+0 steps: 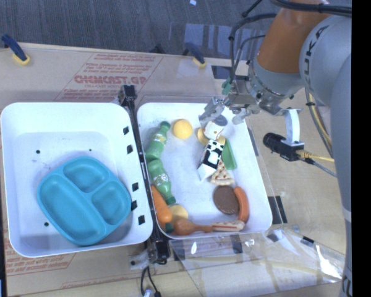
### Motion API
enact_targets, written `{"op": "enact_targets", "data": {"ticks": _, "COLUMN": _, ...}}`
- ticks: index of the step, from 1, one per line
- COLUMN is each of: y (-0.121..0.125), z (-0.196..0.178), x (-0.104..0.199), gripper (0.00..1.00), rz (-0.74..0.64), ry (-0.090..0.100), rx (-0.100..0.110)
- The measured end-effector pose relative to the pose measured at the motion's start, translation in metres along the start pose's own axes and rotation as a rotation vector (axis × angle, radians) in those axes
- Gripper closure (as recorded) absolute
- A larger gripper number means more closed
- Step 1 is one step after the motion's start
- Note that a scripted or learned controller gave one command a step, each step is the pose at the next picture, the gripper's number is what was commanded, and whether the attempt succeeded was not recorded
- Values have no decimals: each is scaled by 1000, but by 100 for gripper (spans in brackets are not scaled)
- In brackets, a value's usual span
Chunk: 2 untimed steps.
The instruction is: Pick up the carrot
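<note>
A cardboard-covered bench (173,73) carries 2 white bins side by side, the left bin (12,184) holding a blue tray (83,200). The arm (303,42) leans in over the far right corner of the right bin (260,190), its bulk hiding that corner. The gripper (217,117) hangs above a yellow piece and a black-and-white carton (211,156); whether its fingers are open or closed cannot be told. The carrot (161,208) lies in the right bin's near left corner, against the wall, orange and tapered. Its long axis runs roughly along the wall, the far end touching a green bottle (159,181); which end is the tip is unclear. A wooden spoon (201,228) lies just beside its near end.
</note>
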State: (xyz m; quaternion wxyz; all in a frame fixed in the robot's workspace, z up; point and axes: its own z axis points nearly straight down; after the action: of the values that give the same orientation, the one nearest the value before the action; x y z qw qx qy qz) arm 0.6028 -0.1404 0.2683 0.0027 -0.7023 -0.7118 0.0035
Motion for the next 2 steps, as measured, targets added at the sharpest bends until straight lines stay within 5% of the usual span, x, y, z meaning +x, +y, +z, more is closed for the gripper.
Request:
{"op": "enact_targets", "data": {"ticks": 1, "y": 41, "z": 135, "x": -8, "gripper": 0, "rz": -12, "ry": 1, "rx": 15}}
{"op": "enact_targets", "data": {"ticks": 2, "y": 55, "z": 164, "x": -21, "gripper": 0, "rz": 47, "ry": -2, "rx": 2}}
